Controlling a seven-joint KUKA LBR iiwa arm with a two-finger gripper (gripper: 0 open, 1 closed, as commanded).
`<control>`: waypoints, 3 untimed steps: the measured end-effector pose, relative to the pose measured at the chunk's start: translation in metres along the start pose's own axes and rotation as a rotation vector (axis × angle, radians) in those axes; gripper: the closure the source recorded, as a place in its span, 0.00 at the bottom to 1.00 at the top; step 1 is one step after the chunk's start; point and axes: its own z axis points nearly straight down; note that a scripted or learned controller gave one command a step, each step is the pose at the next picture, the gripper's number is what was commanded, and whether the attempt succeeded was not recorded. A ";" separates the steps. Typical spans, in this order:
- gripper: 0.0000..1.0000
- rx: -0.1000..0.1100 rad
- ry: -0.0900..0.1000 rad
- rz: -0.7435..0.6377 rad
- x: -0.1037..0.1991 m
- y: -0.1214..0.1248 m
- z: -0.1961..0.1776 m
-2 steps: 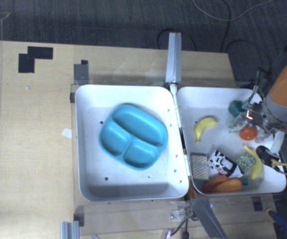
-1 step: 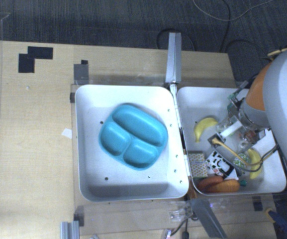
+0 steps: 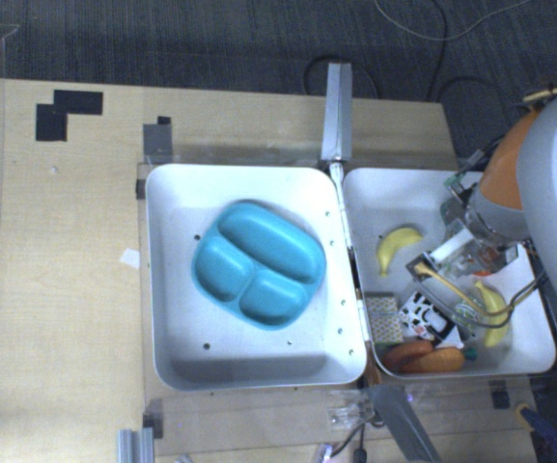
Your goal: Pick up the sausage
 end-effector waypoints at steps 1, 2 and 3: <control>1.00 0.007 -0.008 -0.182 0.043 0.007 -0.004; 1.00 0.006 -0.010 -0.176 0.046 0.071 0.015; 1.00 0.030 -0.016 -0.300 0.043 0.081 0.015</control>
